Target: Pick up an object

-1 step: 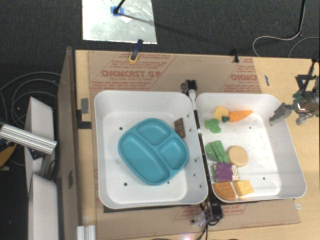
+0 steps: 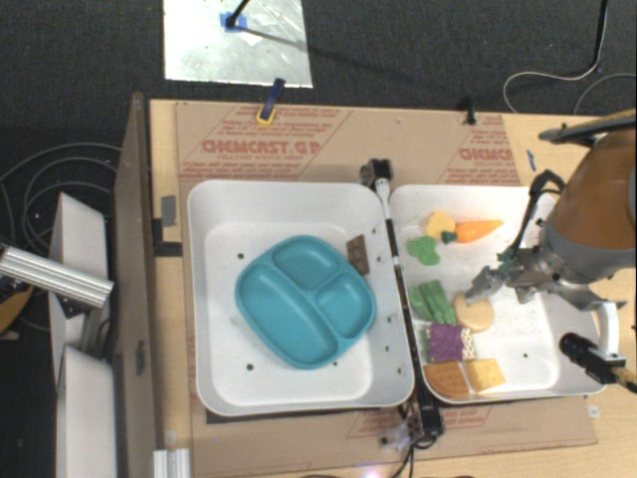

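The right bin (image 2: 537,371) holds several toy foods: an orange carrot (image 2: 476,230), a yellow piece (image 2: 439,224), a green broccoli-like piece (image 2: 424,251), a green ridged piece (image 2: 434,302), a pale round piece (image 2: 477,314), a purple piece (image 2: 445,343), an orange-brown piece (image 2: 447,378) and a yellow cracker (image 2: 486,374). My gripper (image 2: 495,280) hangs low over the bin's middle, just above and right of the pale round piece. The arm comes in from the right.
The left bin (image 2: 214,361) holds a teal divided plate (image 2: 304,300) and a small brown block (image 2: 358,254) beside it. A black divider (image 2: 396,267) runs between the bins. Cardboard (image 2: 299,137) lies behind the bins.
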